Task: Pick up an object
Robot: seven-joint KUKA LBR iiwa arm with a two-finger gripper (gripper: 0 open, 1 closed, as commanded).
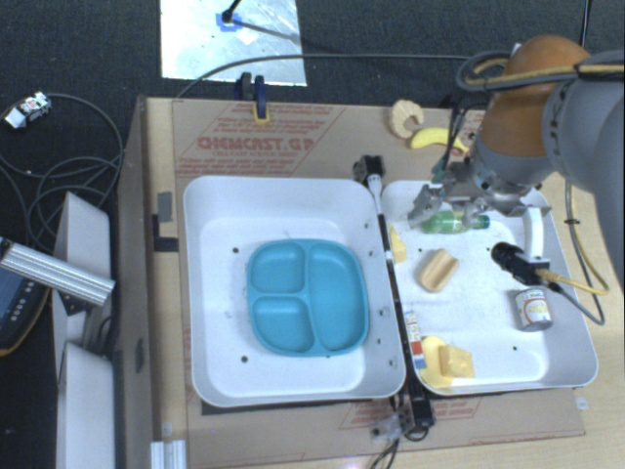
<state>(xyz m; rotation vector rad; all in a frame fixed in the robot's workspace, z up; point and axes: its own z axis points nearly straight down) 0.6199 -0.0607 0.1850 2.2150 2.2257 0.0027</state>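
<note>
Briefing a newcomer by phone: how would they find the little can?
Take the right-hand white bin. Near its right wall sits a small can. It alone is a short cylinder with a printed label; the tan block and yellow wedge lie further left.

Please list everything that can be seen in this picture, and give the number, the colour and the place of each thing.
left bin: 1, white, on the bench
right bin: 1, white, beside the left bin
divided plate: 1, blue, middle of the left bin
bottle-like thing: 1, green, far part of the right bin
tan block: 1, tan, middle of the right bin
small can: 1, grey with a white and red label, right part of the right bin
yellow block: 1, yellow, near left corner of the right bin
banana: 1, yellow, on the bench behind the right bin
silver sheet: 1, silver, on the dark floor beyond the bench
arm: 1, grey with an orange band, from the right
gripper: 1, grey, just above the bottle-like thing
</note>
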